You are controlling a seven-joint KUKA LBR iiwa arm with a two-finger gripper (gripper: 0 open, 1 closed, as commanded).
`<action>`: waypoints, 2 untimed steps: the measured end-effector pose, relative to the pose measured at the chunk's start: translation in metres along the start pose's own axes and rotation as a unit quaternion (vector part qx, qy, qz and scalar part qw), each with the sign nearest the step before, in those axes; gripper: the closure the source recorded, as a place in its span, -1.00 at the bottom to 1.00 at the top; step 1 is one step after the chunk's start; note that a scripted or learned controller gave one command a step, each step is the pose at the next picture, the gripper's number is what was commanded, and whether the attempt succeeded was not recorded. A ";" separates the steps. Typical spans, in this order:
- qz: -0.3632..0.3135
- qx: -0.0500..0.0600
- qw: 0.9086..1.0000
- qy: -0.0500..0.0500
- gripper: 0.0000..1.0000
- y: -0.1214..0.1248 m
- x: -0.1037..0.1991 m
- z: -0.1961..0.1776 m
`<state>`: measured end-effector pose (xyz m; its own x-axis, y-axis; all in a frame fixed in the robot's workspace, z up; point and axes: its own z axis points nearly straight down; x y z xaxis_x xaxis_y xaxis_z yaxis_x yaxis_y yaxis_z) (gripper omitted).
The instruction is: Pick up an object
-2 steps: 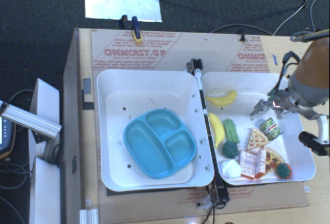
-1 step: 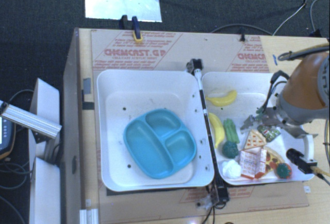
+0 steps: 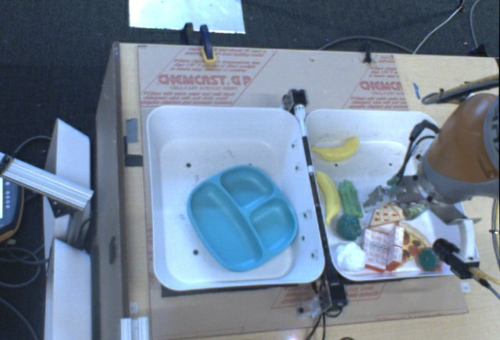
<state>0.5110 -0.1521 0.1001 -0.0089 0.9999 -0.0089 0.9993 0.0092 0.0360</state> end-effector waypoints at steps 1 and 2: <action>0.002 0.000 1.000 -0.002 1.00 0.000 -0.003 -0.011; 0.002 0.001 1.000 -0.002 -1.00 0.000 -0.003 -0.011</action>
<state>0.5103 -0.1552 0.1113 -0.0044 0.9999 -0.0118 0.9994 0.0048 0.0347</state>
